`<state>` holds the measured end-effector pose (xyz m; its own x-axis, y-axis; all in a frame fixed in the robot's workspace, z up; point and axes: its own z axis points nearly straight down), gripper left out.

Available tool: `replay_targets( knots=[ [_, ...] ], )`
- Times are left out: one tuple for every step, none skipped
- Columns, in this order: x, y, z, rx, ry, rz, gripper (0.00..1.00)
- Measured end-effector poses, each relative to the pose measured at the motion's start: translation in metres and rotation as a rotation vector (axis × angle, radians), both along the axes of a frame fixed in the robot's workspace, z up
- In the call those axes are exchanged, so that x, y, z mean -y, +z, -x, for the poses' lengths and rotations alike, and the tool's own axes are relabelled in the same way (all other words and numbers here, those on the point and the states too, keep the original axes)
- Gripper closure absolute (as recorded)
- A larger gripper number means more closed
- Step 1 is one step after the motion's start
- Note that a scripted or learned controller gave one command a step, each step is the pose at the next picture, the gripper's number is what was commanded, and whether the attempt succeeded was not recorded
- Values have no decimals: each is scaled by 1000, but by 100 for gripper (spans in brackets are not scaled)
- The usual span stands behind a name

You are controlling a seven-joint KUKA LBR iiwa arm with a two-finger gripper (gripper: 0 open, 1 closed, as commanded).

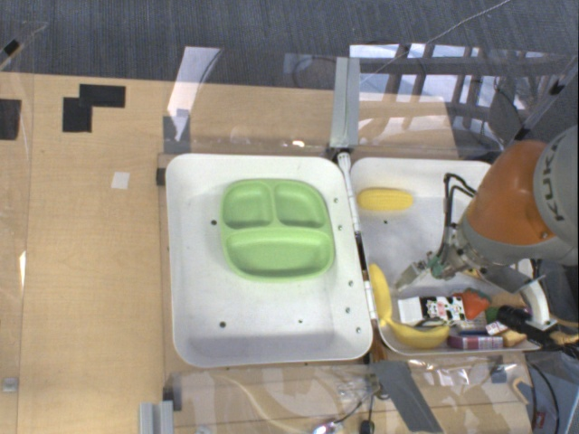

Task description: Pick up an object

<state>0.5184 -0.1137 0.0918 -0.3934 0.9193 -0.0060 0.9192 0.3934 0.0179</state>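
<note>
- A light wooden bench (81,269) is seen across the frame, with black marks at its upper left.
- Two shallow white bins are set side by side on it: the left bin (194,324) in the centre of the frame, the right bin (407,233) at centre right.
- The arm (520,197), grey with an orange band, is seen reaching in from the right edge over the right bin.
- A green divided plate (276,227) with three compartments is laid in the upper middle of the left bin.
- A curved yellow banana (398,324) is laid along the lower left wall of the right bin.
- A yellow oval object (386,199) is laid in the upper left of the right bin, apart from the other things.
- A small white carton (434,309) and mixed small items are crowded at the bin's lower edge.
- The gripper (436,266) is lowered in the middle of the right bin, just above the carton; how wide its claw stands cannot be told.
</note>
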Motion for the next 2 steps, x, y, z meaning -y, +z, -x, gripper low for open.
replay_targets(
  knots=[
    [-9, -1, -50, -3, -154, 0, 0],
    [16, 0, 25, -3, -206, 0, 0]
  ],
)
